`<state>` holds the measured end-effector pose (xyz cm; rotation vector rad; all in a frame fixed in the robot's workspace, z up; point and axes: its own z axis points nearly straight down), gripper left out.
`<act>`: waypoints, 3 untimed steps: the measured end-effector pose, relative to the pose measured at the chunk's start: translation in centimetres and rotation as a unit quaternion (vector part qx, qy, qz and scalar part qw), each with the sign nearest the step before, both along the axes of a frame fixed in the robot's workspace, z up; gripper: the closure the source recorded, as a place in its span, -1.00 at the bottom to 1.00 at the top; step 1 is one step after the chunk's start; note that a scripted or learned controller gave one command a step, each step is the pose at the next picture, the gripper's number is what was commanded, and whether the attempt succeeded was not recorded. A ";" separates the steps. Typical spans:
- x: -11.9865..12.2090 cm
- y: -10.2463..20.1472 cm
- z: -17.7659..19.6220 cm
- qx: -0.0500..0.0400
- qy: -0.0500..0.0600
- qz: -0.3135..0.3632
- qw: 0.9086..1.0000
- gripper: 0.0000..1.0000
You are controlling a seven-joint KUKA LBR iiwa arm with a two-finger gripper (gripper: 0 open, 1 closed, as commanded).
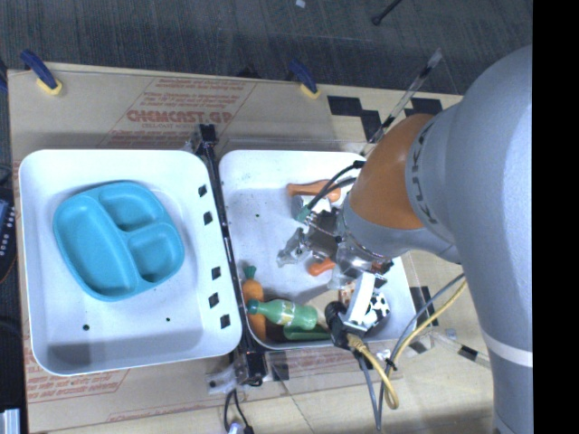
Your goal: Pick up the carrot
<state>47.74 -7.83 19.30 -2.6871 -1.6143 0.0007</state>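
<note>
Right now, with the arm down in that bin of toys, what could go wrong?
The gripper hangs amid crowded things, so it might grab the wrong one. Several orange pieces look alike: one at the far wall, one near the green bottle. The arm also hides part of the right bin, so a miss could go unseen.

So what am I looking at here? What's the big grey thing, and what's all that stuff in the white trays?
One camera looks down at a slant on a bench. The big grey machine with the orange band is a robot arm reaching in from the right. Its metal gripper hangs over the right white bin. That bin holds small toy foods: an orange carrot-like piece, a green plastic bottle, a small orange fruit. The left white bin holds a blue divided plate. I cannot tell whether anything is held.
</note>
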 end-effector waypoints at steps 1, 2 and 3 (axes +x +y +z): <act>-0.1 5.8 -0.2 0.000 0.002 0.149 0.989 -1.00; 0.0 -1.5 -10.0 0.000 -0.001 0.088 0.996 -1.00; 0.0 -1.2 -9.1 0.003 0.002 0.093 0.996 1.00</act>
